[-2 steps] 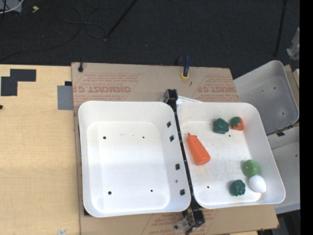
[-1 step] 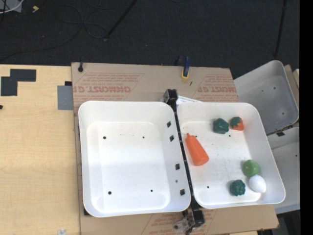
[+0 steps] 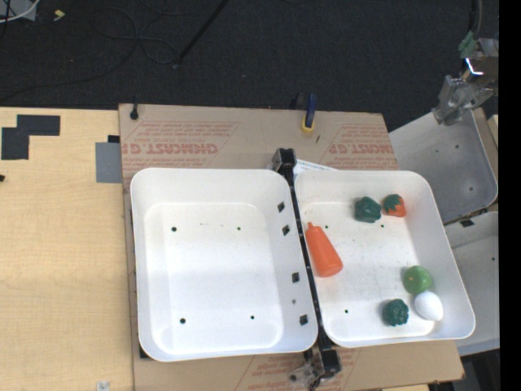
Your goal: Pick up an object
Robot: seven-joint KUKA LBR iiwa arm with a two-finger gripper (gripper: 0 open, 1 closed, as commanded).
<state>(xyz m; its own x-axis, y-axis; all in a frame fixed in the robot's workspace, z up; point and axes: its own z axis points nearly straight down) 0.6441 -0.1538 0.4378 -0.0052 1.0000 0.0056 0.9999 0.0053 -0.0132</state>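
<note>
Several small objects lie in the right white bin [image 3: 450,249]. An orange cone-shaped piece [image 3: 323,253] rests against the bin's left wall beside the divider. Near the far side, a dark green lump [image 3: 367,209] sits next to a small orange-red item [image 3: 395,205] with a green top. In the near right corner a light green ball [image 3: 418,279], a white egg shape [image 3: 428,306] and a second dark green lump [image 3: 396,312] crowd close together.
The left white bin [image 3: 142,259] stands beside the right one, joined by a black divider strip [image 3: 295,243]. Both rest on a cardboard sheet [image 3: 203,141]. A grey metal plate [image 3: 452,157] and a metal fixture [image 3: 461,96] stand at the upper right.
</note>
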